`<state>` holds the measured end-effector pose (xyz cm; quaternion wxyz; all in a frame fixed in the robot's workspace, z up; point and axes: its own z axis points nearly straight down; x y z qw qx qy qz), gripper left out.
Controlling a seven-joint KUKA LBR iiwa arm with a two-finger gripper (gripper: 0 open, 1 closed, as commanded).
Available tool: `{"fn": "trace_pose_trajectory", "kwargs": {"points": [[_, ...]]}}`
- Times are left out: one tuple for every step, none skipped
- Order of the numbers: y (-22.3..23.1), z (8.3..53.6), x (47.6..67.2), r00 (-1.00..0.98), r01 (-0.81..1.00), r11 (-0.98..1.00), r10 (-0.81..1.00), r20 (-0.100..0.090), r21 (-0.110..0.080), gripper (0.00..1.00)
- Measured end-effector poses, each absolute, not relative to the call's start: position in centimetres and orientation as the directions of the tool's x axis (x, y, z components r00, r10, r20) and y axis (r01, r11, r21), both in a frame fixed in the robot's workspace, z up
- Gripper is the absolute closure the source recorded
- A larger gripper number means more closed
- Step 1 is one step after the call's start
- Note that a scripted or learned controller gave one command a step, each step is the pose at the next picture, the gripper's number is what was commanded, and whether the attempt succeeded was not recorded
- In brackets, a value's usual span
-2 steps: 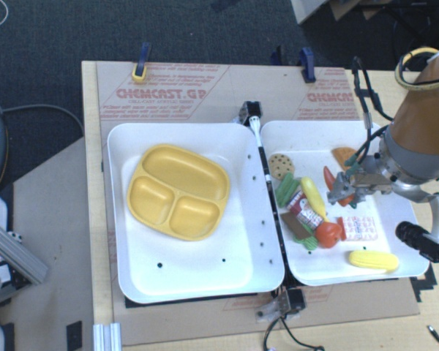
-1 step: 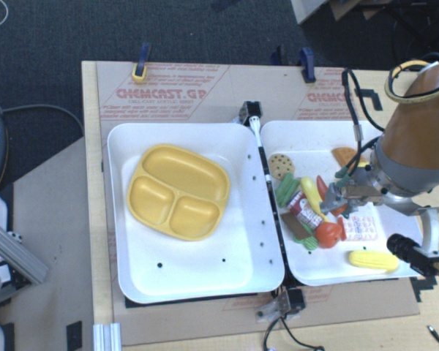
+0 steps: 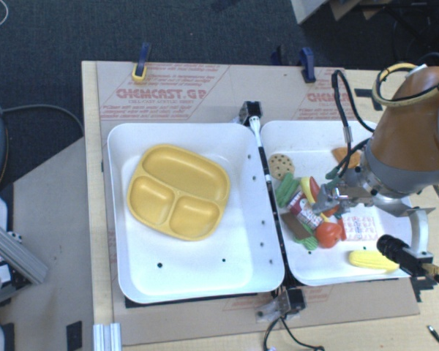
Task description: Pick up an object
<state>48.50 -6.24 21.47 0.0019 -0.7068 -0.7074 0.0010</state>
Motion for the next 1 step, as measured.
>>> {"fn": "trace_pose_trajectory", "kwargs": {"points": [[-5.35,22.41,48.13,-0.002,1.000,0.002,1.000,0.000,0.001,1.00]]}}
